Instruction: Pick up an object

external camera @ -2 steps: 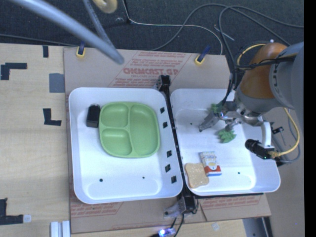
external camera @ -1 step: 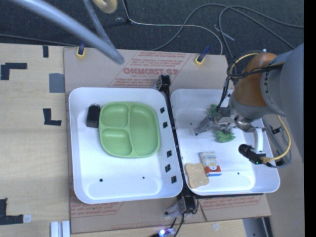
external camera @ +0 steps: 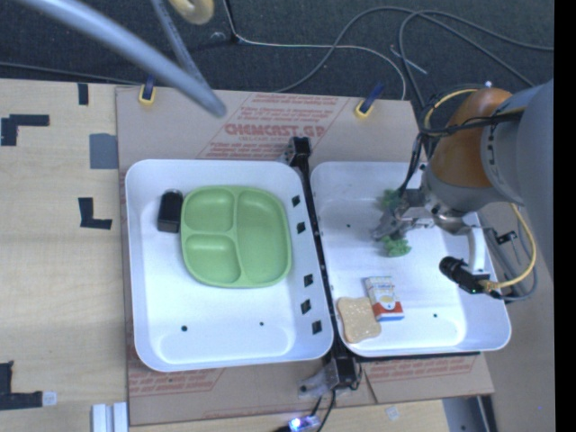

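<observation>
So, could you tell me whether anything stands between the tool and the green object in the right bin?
Nothing visible does. The tool is right at the green object in the right bin; the small carton and the tan piece lie nearer the front, apart from it.

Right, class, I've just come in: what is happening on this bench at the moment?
A grey robot arm with an orange band reaches in from the right, and its two-finger gripper is down in the right-hand white bin, right at a small green leafy object. Whether it actually grips it cannot be told. Nearer the front of that bin lie a tan slice-shaped piece and a small white and red carton. The left-hand white bin holds a green divided plate and a small black block beside it.
</observation>
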